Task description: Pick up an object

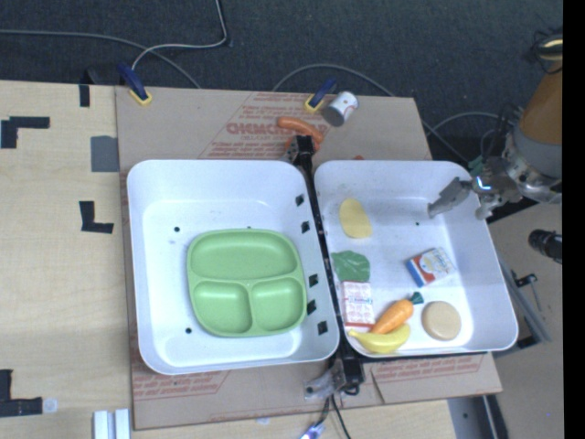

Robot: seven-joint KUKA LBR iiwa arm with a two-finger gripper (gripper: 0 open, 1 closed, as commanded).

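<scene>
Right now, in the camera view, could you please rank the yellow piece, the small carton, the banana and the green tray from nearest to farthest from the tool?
From the tool:
1. Small carton, right bin, just below it.
2. Yellow piece, right bin's left side.
3. Banana, right bin's bottom edge.
4. Green tray, in the left bin.
</scene>
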